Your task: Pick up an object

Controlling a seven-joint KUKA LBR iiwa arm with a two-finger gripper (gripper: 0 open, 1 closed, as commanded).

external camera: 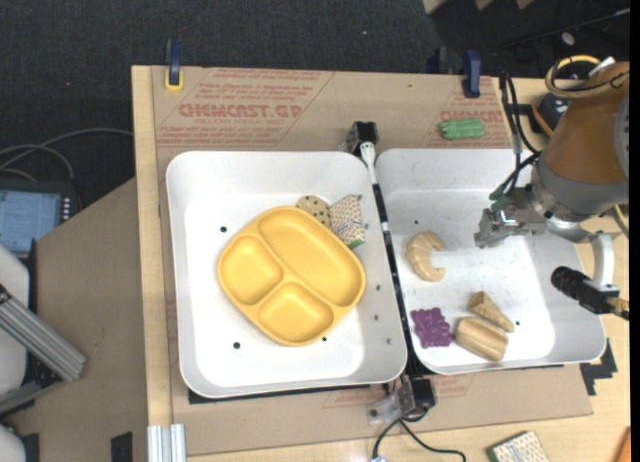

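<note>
In the right bin, nearest the camera, lie a bread roll and a purple grape bunch, the roll touching a small tan wedge just behind it. Farther back sits a pale croissant, apart from the others. In the left bin a yellow divided plate lies tilted, with a spotted cookie and a patterned scrap at its far edge. The gripper hangs over the right bin's far half, right of the croissant, clear of every item. Whether it is spread or closed cannot be told. Beyond the bins a green piece rests on the cardboard.
</note>
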